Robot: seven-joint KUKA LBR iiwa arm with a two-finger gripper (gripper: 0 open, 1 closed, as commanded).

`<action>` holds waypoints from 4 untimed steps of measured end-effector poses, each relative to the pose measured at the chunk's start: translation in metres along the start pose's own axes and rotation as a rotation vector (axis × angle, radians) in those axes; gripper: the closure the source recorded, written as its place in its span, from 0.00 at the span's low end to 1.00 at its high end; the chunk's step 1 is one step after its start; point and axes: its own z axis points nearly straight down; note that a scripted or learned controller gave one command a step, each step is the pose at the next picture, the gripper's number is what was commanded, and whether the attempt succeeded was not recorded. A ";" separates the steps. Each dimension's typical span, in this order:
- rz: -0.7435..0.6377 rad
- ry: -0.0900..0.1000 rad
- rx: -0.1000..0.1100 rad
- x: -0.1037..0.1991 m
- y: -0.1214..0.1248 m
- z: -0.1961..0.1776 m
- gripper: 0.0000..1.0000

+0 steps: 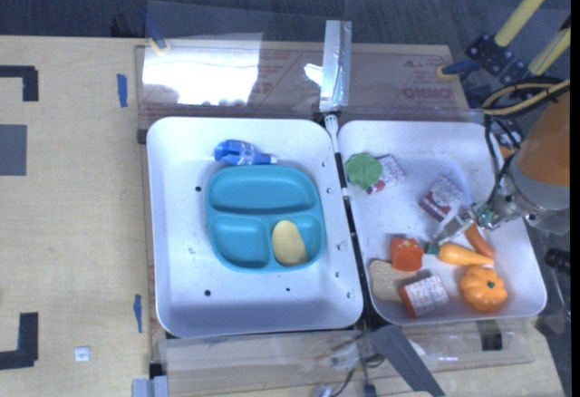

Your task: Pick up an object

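Note:
The right bin (521, 150) holds several toy foods: a green leafy piece (363, 169), a white and red packet (442, 194), a red block (406, 253), a carrot (460, 254), an orange pumpkin (482, 287), a bread slice (385, 279) and a red and white can (424, 294). My gripper (464, 223) reaches in from the right and sits low over the bin's right half, just above the carrot and next to a second small orange piece (481, 240). Nothing is visibly lifted off the bin floor.
The left bin (172, 205) carries a blue divided tray (263, 214) with a yellow oval piece (289, 242) in its lower right compartment. A small blue object (241, 152) lies behind the tray. A clear panel (236, 69) stands behind the bins.

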 end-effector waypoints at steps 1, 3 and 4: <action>0.003 -0.008 -0.007 -0.002 0.002 -0.012 1.00; 0.054 0.002 -0.008 0.113 0.168 -0.102 1.00; 0.169 0.002 -0.003 0.175 0.165 -0.143 1.00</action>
